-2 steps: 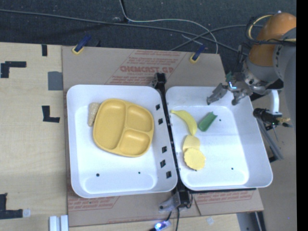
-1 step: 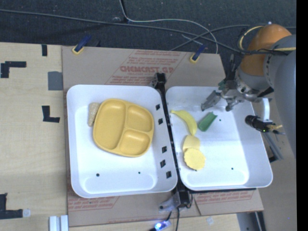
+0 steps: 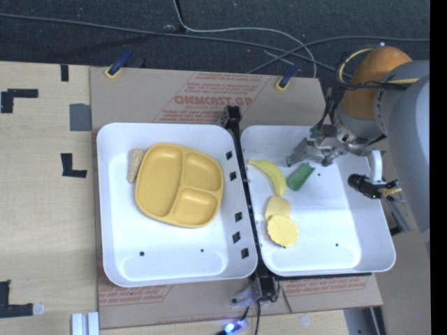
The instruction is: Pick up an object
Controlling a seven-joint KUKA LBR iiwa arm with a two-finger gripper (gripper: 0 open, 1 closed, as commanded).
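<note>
claw (image 3: 302,160) low in the right bin (image 3: 363,253), just above a green object (image 3: 300,177) (a banana (image 3: 271,175) lies beside it).

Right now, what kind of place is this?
Probably a robot lab. A grey arm with its tool reaches over two white bins of toy food, with cables behind.

Grey arm casing (image 3: 412,138), smooth and rounded, with a glossy orange band (image 3: 370,79) above the wrist. Thin black cable looped over the orange. Metallic grey gripper (image 3: 307,155) with dark fittings.
</note>
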